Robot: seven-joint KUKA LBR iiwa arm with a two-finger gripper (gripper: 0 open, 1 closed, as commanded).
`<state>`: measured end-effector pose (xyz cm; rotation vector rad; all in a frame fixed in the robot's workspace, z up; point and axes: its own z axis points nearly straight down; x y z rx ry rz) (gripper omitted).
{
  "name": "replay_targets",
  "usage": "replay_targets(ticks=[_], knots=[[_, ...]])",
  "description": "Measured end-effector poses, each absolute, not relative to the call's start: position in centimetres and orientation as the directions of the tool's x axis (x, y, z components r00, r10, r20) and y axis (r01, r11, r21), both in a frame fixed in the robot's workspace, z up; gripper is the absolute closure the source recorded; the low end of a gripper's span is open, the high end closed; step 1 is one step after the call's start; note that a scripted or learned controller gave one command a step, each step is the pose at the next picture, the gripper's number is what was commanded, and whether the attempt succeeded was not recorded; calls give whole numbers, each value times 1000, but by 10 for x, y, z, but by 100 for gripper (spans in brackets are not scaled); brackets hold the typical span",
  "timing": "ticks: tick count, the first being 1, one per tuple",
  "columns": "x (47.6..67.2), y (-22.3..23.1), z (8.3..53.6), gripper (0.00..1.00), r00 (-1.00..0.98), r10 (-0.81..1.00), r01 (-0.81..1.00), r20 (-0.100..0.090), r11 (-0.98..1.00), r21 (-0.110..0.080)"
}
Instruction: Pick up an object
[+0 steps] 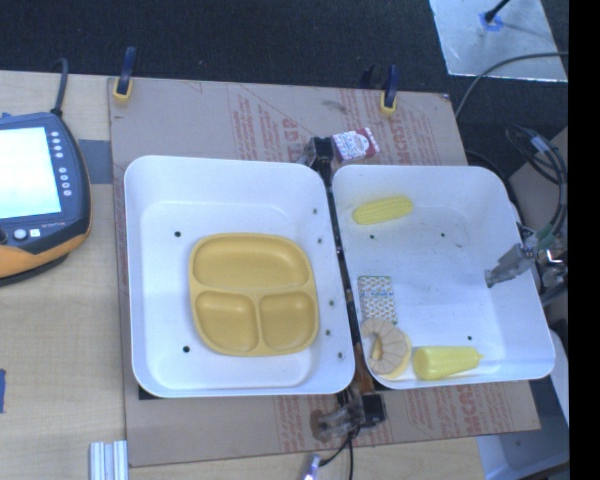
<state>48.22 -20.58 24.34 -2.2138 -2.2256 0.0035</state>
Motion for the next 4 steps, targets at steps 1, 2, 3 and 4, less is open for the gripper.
replay_targets(ticks=[1,2,3,4], knots=[[556,-211,99,0,-9,1000,1000,0,9,-7],[613,-150,92,0,-9,1000,1000,0,9,-3],[654,-107,91,0,-7,1000,1000,0,7,-14],[654,-102,91,0,-5,1000,1000,1,5,-11]])
